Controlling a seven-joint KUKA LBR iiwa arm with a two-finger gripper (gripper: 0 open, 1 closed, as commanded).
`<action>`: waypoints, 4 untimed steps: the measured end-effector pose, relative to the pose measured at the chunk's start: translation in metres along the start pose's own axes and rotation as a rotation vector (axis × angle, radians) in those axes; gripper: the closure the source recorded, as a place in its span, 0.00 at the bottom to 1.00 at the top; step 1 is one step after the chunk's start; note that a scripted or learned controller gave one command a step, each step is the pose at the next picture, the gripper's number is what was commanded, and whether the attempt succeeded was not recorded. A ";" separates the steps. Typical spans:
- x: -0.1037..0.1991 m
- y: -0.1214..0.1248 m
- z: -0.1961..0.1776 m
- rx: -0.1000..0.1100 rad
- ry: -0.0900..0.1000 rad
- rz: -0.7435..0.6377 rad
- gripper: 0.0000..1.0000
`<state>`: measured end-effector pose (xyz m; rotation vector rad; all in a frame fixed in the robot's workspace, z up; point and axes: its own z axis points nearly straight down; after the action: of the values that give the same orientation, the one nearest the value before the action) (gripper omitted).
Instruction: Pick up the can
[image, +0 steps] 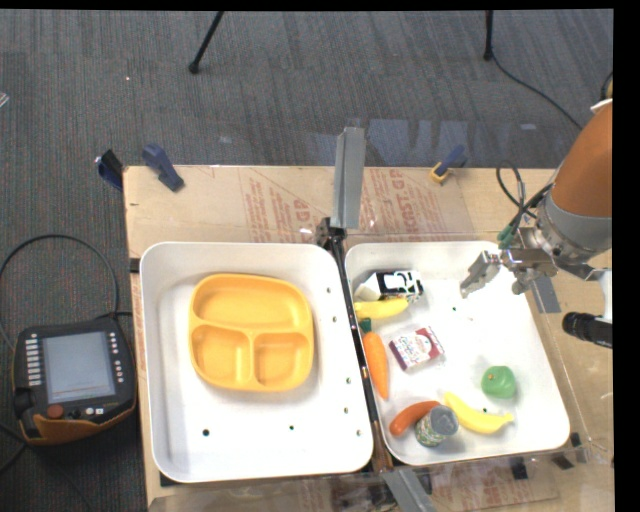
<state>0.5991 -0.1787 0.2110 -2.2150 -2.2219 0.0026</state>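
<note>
A plywood bench (250, 205) on grey carpet holds two white bins. Near the right bin's (535, 350) front edge, the can (436, 427) stands between a red pepper (412, 416) and a banana (478, 414). Farther back, the gripper (478, 275) hovers with nothing in it; whether it is released or clenched, I cannot tell. The arm (585, 195) reaches in from the right.

- Arm (590, 170): orange band above grey wrist, rounded.
- Hand (480, 277): grey metal, angular, green bit at 12 o'clock side.
- Black cables at wrist.
</note>
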 end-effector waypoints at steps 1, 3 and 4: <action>-0.028 -0.100 0.120 0.002 0.002 0.056 0.00; -0.025 -0.123 -0.018 0.000 0.000 0.031 1.00; -0.025 -0.122 -0.025 0.004 0.002 0.032 1.00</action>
<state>0.4768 -0.2045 0.2367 -2.2474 -2.1829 0.0056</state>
